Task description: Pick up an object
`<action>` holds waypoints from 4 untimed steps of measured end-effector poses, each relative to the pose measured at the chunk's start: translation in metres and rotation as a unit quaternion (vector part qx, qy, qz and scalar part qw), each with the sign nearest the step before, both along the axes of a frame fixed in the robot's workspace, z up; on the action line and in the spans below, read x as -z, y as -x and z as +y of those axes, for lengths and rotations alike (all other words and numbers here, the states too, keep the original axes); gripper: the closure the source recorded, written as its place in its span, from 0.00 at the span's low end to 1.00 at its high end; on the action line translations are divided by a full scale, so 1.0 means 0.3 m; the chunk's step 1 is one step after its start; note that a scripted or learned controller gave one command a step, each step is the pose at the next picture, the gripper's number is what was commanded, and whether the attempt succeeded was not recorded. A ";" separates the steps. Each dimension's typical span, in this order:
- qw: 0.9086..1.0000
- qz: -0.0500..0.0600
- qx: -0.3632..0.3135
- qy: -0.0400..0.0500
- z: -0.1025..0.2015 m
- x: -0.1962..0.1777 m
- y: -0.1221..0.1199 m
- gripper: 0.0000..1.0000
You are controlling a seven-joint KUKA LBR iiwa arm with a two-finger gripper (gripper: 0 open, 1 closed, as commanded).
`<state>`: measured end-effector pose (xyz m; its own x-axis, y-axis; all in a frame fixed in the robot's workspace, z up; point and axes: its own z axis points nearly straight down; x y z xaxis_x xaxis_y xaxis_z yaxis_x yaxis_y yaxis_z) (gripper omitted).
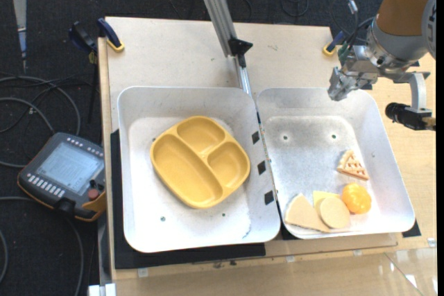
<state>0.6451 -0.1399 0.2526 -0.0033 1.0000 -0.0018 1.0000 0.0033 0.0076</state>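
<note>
Hovering at the right bin's [388, 142] far rim, tool [340, 89], grip seemingly unreadable, well apart from orange [356, 198].

We see a pale bench [173, 52] carrying two white bins side by side, touching along the middle. The left bin [139, 218] sits toward the bench's left and front edges, the right bin [305, 128] toward its right and front edges. A yellow clamp [111, 38] grips the back left corner, another clamp [331, 47] the back right. A metal pole [215, 3] slants across the back edge.
</note>
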 end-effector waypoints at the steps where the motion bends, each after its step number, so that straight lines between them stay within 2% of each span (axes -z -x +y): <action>1: 1.000 0.005 -0.002 -0.002 0.176 0.015 0.104 1.00; 3: 1.000 0.005 -0.002 -0.002 0.466 0.002 0.243 1.00; 4: 1.000 0.005 -0.003 -0.002 0.641 0.005 0.285 1.00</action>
